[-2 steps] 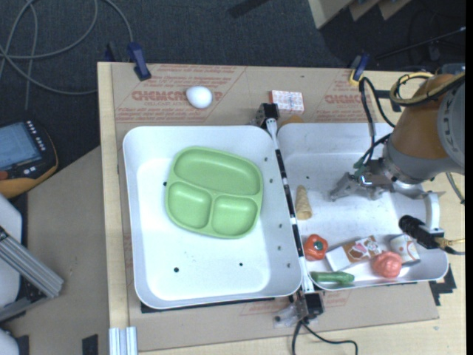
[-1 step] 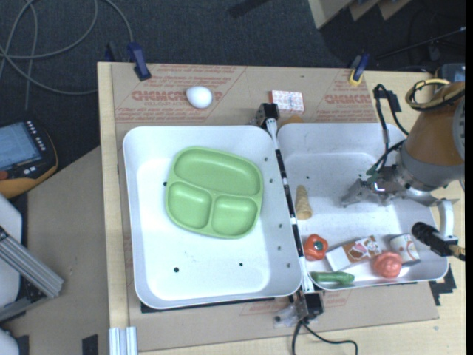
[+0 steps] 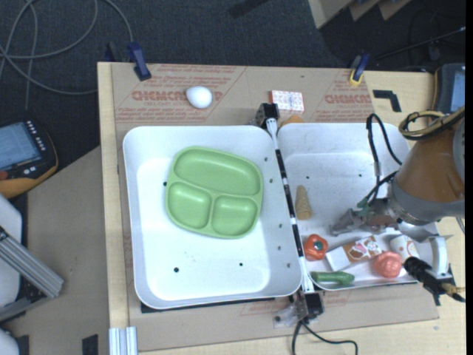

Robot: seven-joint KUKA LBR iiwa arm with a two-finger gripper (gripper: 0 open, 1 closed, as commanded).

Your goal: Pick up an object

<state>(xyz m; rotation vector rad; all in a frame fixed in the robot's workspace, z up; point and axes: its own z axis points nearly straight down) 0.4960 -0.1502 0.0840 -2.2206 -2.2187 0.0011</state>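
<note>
Gripper [image 3: 347, 220] over right bin [image 3: 325, 150], grip state unclear; tomato [image 3: 315, 247] just below-left

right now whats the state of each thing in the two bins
green divided plate: lying flat, right way up, in left bin
tan cone: lying in right bin by the divider
orange piece: loose, near front
green pod: lying at front edge
pink piece: loose, beside gripper

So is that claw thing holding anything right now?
Gripper: low in the right bin; grip cannot be told.
</note>
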